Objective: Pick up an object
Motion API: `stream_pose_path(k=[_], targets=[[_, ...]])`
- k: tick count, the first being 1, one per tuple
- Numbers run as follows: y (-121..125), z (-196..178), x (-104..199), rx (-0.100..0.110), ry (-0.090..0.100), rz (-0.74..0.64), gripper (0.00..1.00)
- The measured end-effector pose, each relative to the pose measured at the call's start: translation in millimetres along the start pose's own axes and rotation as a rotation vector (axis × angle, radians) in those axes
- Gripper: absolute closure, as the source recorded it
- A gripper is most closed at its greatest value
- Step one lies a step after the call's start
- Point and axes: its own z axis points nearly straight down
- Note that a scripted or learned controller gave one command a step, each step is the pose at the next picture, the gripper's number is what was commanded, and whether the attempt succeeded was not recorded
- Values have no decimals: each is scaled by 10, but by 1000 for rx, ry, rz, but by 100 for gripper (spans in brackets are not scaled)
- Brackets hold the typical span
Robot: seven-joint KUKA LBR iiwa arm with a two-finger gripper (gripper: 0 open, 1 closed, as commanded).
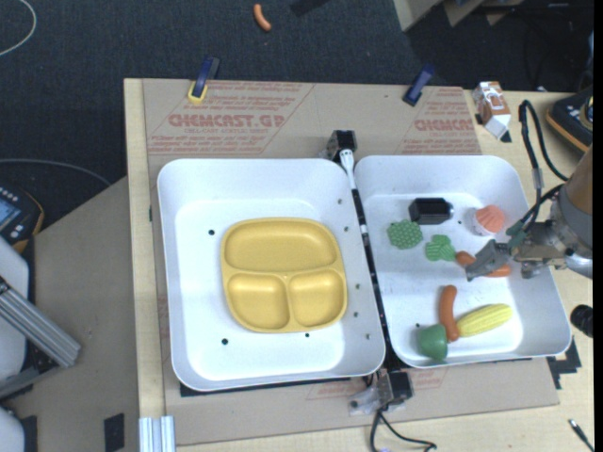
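Your gripper (482, 264): grip state unclear | corn cob (483, 320) below it, long axis left-right, tilted | right bin (396, 172): toy foods | left bin (188, 196): yellow tray (283, 273)

Brown board (311, 111) under the bins: red print "CHEMCAST GP" at left; a partial repeat at right, unreadable.

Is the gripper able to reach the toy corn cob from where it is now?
Probably yes. The gripper hovers in the right bin, and the corn cob lies just in front of it with nothing on top; an orange sausage lies beside it.
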Motion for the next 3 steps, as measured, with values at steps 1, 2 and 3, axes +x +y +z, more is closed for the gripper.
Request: stream_pose_path(k=[1,2,3], targets=[[-82,592,-34,0,0,0,0],[-58,1160,69,-2,1,-1,0],[-63,1223,73,-3,0,0,0]])
